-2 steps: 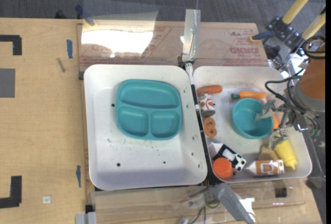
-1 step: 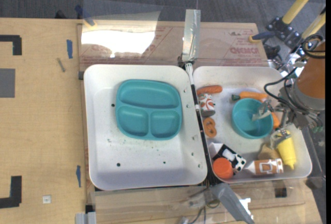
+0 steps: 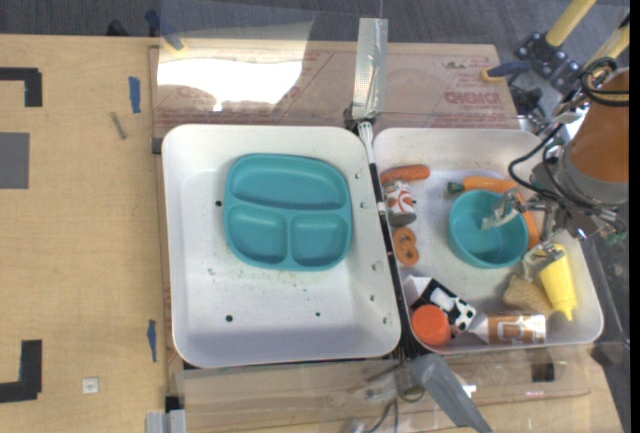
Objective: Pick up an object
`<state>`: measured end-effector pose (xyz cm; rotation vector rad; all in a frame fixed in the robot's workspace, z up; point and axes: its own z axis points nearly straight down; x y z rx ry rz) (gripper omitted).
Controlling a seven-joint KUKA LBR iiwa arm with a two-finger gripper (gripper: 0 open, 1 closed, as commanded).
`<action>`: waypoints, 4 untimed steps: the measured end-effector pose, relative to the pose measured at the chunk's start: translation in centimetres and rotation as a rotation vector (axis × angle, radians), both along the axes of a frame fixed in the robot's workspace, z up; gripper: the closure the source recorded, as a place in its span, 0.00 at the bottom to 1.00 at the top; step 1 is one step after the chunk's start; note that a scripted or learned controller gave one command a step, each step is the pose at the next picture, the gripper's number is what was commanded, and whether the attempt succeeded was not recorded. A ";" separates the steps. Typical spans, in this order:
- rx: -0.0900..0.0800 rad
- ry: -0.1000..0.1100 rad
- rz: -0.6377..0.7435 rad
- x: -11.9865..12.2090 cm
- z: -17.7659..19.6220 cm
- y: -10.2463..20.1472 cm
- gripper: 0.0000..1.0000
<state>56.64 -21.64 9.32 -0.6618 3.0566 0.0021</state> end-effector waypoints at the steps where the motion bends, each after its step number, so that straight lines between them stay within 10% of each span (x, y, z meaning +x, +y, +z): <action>1: 0.009 0.002 0.198 2.8 -0.2 0.7 0.00; 2: -0.003 -0.009 0.198 3.1 1.5 0.2 1.00; 3: -0.009 -0.004 0.071 3.0 14.4 1.6 1.00; 4: -0.003 0.008 0.070 2.7 13.7 1.6 0.00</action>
